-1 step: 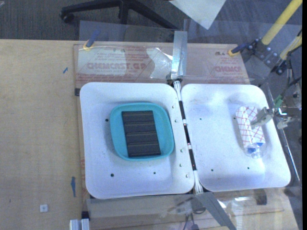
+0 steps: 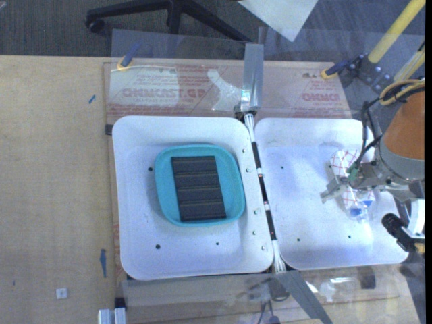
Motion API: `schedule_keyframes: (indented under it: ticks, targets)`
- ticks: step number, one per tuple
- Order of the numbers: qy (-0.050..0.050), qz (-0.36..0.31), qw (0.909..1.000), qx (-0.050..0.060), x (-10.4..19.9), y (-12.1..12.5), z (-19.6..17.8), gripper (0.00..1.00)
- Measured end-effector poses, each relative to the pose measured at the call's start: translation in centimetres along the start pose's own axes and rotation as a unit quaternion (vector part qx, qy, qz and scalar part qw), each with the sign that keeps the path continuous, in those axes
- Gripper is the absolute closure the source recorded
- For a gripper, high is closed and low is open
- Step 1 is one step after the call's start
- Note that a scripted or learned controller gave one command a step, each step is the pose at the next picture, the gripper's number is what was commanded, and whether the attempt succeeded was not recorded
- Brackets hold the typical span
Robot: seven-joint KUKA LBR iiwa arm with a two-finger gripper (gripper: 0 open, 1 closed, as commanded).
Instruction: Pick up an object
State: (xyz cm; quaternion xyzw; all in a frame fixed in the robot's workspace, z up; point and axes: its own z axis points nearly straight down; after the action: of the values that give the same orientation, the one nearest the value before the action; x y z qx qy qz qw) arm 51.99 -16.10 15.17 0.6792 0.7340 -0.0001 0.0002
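A small crumpled object point(image 2: 343, 160), white with red lines and a bluish clear part near its lower end, lies at the right side of the right bin point(image 2: 304, 228). My gripper point(image 2: 356, 181) hangs directly over it and covers its middle; the grey arm with its orange band point(image 2: 408, 137) comes in from the right edge. Whether the object is touched or held cannot be made out. In the left bin point(image 2: 128, 201) rests a teal square dish point(image 2: 164, 181) with a dark ridged block point(image 2: 198, 187) lying inside it.
A low divider with screws point(image 2: 260, 181) separates the two bins. Behind them lies clear taped plastic sheeting point(image 2: 175, 90) and a metal bracket point(image 2: 251, 79). Cables and yellow poles point(image 2: 398, 25) stand at the far right; a chair base point(image 2: 169, 5) sits beyond the bench.
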Motion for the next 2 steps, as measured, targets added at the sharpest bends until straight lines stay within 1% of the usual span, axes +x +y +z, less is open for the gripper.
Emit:
schedule_keyframes:
  ticks: [1,2]
  targets:
    - [-0.009,0.025,0.9994,-0.021,-2.9,2.6,2.3,0.00]
    - [-0.011,0.001,0.9996,-0.027,-4.1,2.7,2.9,0.00]
